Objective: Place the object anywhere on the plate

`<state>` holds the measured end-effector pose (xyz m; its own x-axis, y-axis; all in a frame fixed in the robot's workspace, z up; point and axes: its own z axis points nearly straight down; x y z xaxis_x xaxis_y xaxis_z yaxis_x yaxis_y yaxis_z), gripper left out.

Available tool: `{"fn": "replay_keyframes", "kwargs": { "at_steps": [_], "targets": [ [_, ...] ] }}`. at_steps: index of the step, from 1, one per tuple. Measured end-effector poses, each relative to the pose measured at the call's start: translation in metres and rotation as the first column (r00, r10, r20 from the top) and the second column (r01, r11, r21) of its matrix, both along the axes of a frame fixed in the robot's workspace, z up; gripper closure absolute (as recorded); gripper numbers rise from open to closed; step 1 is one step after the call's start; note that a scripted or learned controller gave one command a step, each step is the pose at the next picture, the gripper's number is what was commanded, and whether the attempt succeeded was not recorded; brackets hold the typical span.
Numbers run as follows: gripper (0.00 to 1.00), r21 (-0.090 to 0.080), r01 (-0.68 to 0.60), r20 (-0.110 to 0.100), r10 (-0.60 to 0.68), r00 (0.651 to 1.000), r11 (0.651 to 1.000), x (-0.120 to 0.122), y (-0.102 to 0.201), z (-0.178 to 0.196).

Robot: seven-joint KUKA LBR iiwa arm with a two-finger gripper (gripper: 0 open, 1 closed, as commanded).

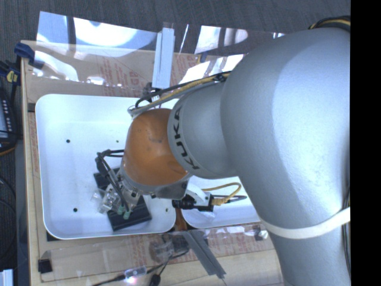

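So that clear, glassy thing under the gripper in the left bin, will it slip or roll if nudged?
The clear object looks glossy, so probably slippery against the smooth left bin. Its outline seems lumpy, not round, so it would more likely slide than roll. It appears small, probably light, though the gripper partly covers it.

- I see bright, even light from above — strong glare on the clear panels (89, 31) behind the bins.
- The arm (280, 118) looms large, soft-focused; the left bin (65, 118) looks washed out.
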<state>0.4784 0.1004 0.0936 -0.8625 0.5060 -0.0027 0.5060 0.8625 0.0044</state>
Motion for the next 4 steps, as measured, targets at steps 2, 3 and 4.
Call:
{"fn": "replay_keyframes", "kwargs": {
  "at_steps": [2,3,4],
  "targets": [
    [1.0,-0.002,0.115,-0.003,-0.115,0.993,0.993,-0.002,-0.066,0.098],
    [1.0,-0.005,0.236,-0.01,-0.236,0.972,0.972,-0.003,-0.002,0.042],
    [1.0,-0.002,0.149,-0.004,-0.149,0.989,0.989,-0.001,-0.059,0.098]
  ]
}}
